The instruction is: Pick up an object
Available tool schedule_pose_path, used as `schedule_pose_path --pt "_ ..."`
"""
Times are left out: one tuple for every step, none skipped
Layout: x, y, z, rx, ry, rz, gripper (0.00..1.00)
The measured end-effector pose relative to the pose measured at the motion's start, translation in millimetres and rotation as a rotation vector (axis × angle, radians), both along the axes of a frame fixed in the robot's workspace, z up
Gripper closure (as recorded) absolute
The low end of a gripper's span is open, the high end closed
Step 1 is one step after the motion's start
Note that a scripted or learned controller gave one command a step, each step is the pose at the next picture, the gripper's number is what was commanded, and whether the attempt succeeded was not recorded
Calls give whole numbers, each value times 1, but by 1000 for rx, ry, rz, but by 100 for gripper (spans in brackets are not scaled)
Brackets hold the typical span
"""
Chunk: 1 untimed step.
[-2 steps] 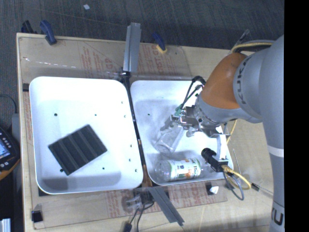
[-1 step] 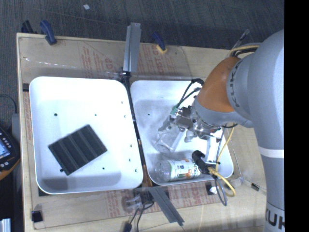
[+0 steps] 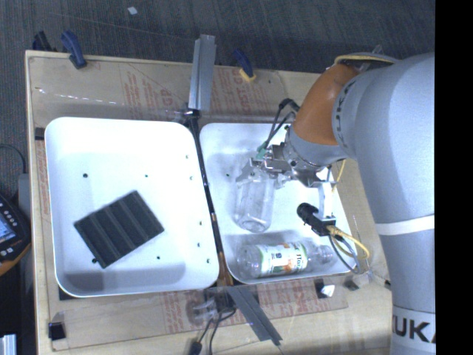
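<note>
Claw over clear glass, right bin: approach step, no grasp confirmed.

Clear glass [image 3: 253, 202] lies in the middle of the right bin [image 3: 222, 143], mouth end toward the claw [image 3: 264, 163], which sits at its upper end, touching or just above; can't tell which. Claw state: cannot tell, too cluttered there. Plastic bottle [image 3: 279, 259] lies on its side along the bin's lower edge, near the glass. Dark ribbed panel [image 3: 118, 228] in the left bin [image 3: 59, 135], lower left of frame. Next, by my reading: settle over the glass, close, lift straight. Slick, round; may slip.
</note>
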<state>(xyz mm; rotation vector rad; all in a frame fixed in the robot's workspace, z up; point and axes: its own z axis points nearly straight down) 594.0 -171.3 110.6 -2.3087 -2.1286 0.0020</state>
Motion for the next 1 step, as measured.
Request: schedule_pose_path --pt "9 27 -13 -3 -10 72 0"
